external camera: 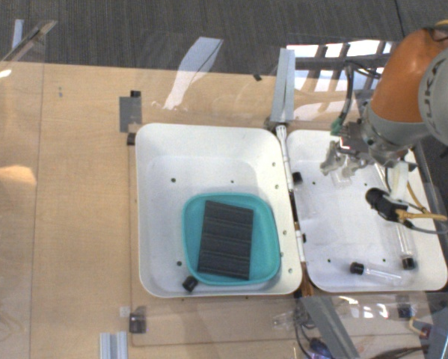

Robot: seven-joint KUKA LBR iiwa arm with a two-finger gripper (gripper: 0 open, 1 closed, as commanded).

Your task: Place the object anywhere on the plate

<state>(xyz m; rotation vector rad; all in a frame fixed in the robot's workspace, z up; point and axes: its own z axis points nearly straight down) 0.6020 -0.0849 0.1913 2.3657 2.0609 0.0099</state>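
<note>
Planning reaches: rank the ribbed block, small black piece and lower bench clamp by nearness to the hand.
From the hand:
1. Ribbed block, on the plate.
2. Small black piece, at the plate's lower-left corner.
3. Bench clamp, outside the left bin.

Teal, charcoal and white on pale wood

The left shallow white plastic bin (152,200) holds a plain teal square plate (194,215), and on it a dark charcoal rectangular block (226,239) striped with fine crosswise ribs. A small black chunk (188,283) sits at the plate's seven o'clock corner. The right shallow white plastic bin (321,230) is the same white, dotted with small dark holes; toward its five o'clock lies a slim clear tube with a black cap (373,272). The robot arm (444,103) at two o'clock is grey under an orange band (403,81). The bench (59,200) is pale tan wood; the floor (134,13) at twelve o'clock is dark grey weave.
</note>
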